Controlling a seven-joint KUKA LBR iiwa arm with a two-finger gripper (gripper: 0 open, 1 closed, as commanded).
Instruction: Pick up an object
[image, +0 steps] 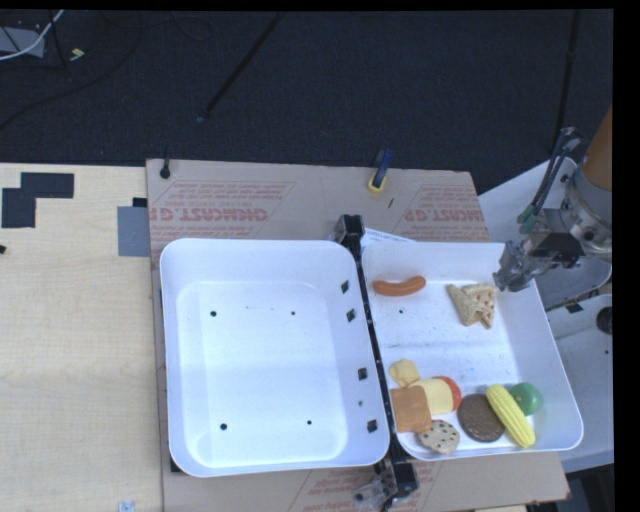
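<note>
Gripper seen right of frame, above right bin rim, near cheese wedge; fingers' state cannot be told.

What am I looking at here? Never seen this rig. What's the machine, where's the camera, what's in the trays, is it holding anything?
One camera, fixed above the bench, looks down at a slant. The machine is a single robot arm reaching in from the picture's right; its gripper hangs at the upper right edge of the right bin, close to a pale wedge of toy food. I see nothing held between its fingers, and whether they are open or shut is unclear.

Two shallow white bins sit side by side on brown cardboard. The right bin holds toy food: a sausage near the top, and a cluster at the bottom, including a corn cob, a green piece, a dark round patty, a speckled cookie and a brown toast-like slab. The left bin sits beside it.
</note>
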